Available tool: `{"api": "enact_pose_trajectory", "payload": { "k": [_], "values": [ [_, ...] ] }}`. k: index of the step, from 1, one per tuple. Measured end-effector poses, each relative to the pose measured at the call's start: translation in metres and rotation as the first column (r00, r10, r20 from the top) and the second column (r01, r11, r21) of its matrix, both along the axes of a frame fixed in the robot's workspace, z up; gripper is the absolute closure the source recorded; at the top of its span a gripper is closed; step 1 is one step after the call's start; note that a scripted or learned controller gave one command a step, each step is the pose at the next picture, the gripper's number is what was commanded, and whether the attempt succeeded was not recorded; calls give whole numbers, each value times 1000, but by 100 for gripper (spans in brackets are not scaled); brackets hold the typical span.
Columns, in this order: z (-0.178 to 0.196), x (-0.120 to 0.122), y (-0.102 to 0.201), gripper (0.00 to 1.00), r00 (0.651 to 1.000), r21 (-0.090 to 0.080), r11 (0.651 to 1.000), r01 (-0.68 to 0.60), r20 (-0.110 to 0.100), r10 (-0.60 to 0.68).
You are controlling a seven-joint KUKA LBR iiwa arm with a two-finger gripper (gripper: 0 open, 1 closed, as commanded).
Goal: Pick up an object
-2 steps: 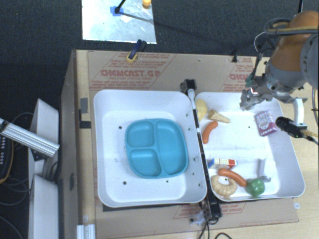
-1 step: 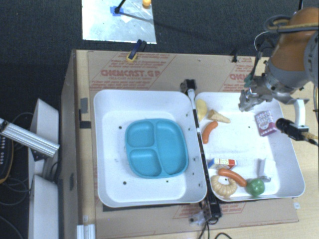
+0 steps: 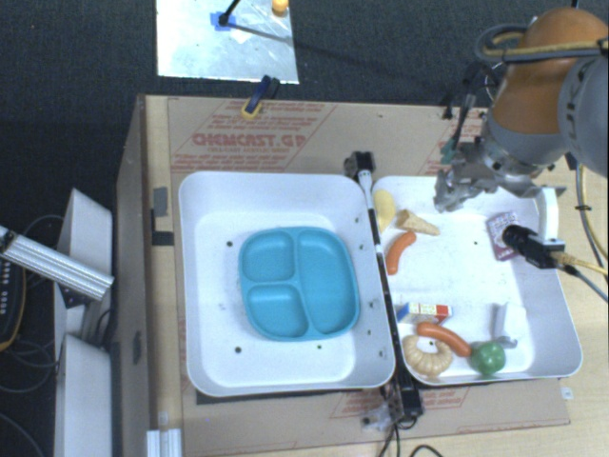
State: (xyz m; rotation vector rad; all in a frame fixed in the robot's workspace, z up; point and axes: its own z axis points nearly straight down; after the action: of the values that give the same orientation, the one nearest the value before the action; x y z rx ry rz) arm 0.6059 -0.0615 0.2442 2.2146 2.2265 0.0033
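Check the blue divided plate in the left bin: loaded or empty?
Empty. The blue divided plate lies flat in the left bin, all three compartments bare; the food pieces lie in the right bin.

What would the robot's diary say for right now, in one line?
phase: reaching | claw: above right white bin, nothing visibly held | nearest: tan wedge-shaped toy

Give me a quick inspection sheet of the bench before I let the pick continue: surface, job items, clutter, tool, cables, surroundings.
Surface: two white bins side by side, left bin, right bin, on a printed cardboard sheet.
Job's things: in the right bin, a banana, orange sausage, purple packet, red-and-white box, doughnut, green ball.
Clutter: blue divided tray in the left bin.
Grippers: tool above the right bin's far edge; finger state unclear.
Cables: loops on the arm; wires at far left.
Surroundings: dark floor, silver sheet beyond the bench.
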Motion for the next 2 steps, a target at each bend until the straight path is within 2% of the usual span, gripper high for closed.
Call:
{"api": "enact_pose_trajectory", "payload": {
  "k": [1,2],
  "values": [
    [0,-18,-88,100,1000,-3,1000,4,0,-4],
    [0,-18,-87,0,1000,-2,1000,3,0,-3]
  ]
}}
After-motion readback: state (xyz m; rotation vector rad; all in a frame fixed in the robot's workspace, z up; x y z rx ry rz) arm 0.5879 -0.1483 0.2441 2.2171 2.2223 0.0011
